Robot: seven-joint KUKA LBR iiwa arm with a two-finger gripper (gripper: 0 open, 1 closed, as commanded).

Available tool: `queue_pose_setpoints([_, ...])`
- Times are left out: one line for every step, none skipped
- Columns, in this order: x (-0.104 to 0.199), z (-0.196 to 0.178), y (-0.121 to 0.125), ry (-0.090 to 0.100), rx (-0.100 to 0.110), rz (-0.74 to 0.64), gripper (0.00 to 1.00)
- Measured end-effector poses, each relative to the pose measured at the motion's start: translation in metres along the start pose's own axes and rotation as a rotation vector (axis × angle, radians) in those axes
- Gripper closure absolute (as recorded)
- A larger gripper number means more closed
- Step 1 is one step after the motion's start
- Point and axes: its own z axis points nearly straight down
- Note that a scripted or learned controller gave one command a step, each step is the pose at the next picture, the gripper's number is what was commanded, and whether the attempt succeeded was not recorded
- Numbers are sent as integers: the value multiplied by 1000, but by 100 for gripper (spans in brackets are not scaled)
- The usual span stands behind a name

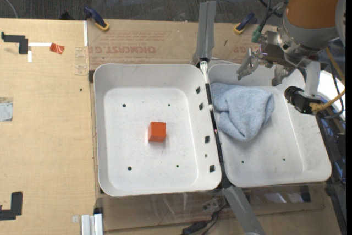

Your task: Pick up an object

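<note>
Block (157,132), orange-red, sits nearest you, roughly mid-floor of the left bin (110,118), square to the bin walls, nothing touching it. Next back: grey-blue cloth (243,111), crumpled in the right bin (308,157), bunched against the divider side, its bulk running from upper left down to a rounded lobe at the bottom. Farthest: gripper (263,70), hanging over the right bin's back rim, fingers spread apart w/ nothing between them. So the relation you care about: cloth lies just below and slightly left of the claw in the camera view, i.e. toward you; block is well apart, across the divider. My read: cloth is the nearer pick, a short reach fwd and down.
</note>
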Motion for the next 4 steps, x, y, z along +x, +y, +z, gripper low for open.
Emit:
queue_pose_setpoints([-20, -2, -57, -1, 3, 303, 0])
queue_pose_setpoints([13, 21, -94, -2, 4, 602, 0])
queue_pose_setpoints([35, 80, -72, -1, 4, 553, 0])
queue_pose_setpoints([-28, 61, -77, -1, 2, 513, 0])
